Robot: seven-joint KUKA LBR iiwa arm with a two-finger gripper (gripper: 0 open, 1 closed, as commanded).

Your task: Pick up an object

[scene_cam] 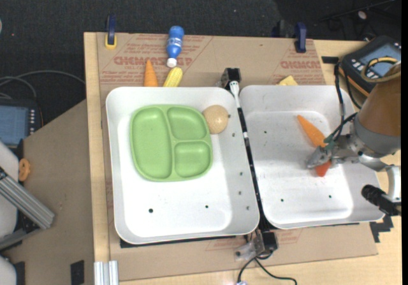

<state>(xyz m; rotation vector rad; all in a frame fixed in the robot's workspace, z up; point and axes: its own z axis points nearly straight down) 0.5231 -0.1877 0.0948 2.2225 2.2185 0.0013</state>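
In the right bin (pixel 287 207) lies an orange carrot (pixel 311 130), slanting from upper left to lower right. My gripper (pixel 320 160) hangs low over this bin, just below the carrot's lower end. A small red piece (pixel 322 169) sits right at the gripper's tip; whether it is held is unclear. The grey arm with its orange band (pixel 384 111) comes in from the right. The left bin (pixel 172 213) holds a green divided plate (pixel 171 142) and a tan round object (pixel 217 118) at the plate's upper right corner.
Behind the left bin, on the cardboard, lie a blue-and-white bottle (pixel 174 45), a small orange carrot (pixel 150 75) and a yellow corn piece (pixel 173 76). A yellow scrap (pixel 287 81) sits behind the right bin. A black bracket (pixel 231 76) marks the gap between the bins.
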